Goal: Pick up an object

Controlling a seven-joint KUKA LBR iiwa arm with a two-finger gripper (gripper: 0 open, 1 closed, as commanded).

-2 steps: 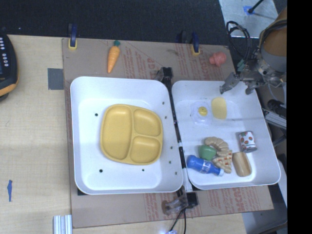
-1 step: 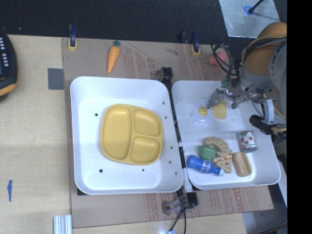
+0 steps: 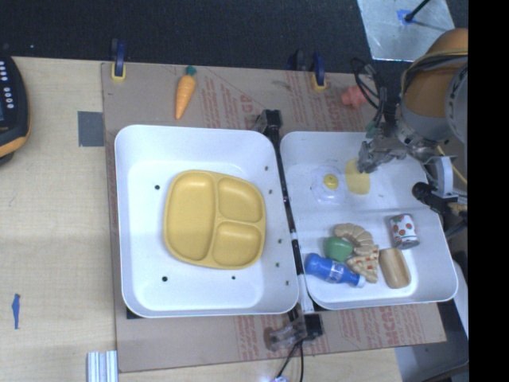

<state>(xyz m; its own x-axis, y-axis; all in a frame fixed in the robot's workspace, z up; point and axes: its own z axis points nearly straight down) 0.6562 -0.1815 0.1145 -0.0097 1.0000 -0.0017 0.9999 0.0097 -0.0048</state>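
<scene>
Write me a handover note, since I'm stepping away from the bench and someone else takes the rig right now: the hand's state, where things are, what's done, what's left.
Hand: low in the right white bin, at its far end, right beside the small pale yellow block. I cannot tell whether it grips anything.

Right bin: clear cup with a yellow piece left of the block. At the near end: blue plastic bottle, green round toy, tan pretzel-like toy, bread roll toy, small red-dotted can.

Left white bin: yellow divided plastic tray.

Orange toy carrot lies outside, behind the bins.

Done: nothing visibly lifted. Left: grasp and raise one object.
</scene>
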